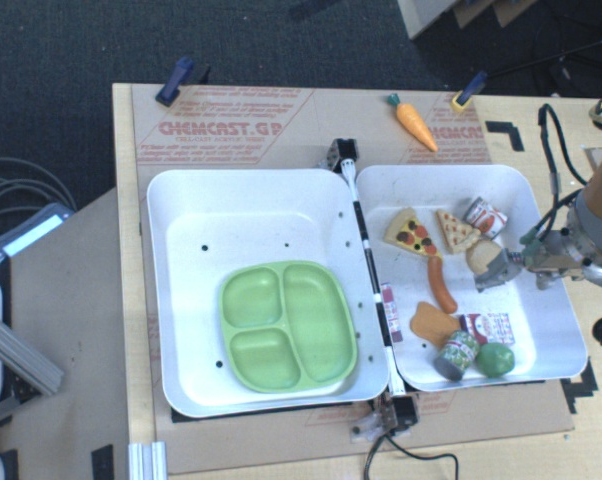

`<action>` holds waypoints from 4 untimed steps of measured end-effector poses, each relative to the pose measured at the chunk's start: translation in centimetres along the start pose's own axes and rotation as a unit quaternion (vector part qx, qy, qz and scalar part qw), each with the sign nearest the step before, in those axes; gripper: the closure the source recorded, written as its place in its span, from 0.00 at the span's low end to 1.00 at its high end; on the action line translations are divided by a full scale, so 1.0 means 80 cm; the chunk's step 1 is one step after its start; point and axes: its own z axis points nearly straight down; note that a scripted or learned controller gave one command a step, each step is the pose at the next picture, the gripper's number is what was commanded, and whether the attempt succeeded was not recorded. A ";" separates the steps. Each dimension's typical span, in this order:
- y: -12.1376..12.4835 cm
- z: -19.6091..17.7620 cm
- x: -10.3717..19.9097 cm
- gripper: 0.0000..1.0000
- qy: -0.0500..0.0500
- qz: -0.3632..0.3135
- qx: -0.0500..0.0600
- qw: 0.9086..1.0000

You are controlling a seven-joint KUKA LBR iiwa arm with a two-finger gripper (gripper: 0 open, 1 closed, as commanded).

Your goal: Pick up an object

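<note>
sausage (440,284) lies in right bin (541,338), long axis running top-to-bottom, slightly tilted. beige roll (483,256) is just right of it, touching gripper (493,276) tip. gripper comes in from the right; can't tell finger state.

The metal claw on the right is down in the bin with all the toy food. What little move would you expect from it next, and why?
Probably a short nudge toward the tan piece and a closing of the gripper on it. The gripper sits low in the right bin, right beside that piece, with the sausage and pizza slice farther off. I cannot tell how its fingers stand, so this is a guess.
</note>
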 end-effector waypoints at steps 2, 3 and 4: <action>0.041 0.158 0.078 0.00 0.001 0.000 0.001 1.000; 0.022 0.158 0.065 0.00 0.001 0.000 0.001 1.000; 0.023 0.146 0.065 1.00 0.001 0.001 0.001 1.000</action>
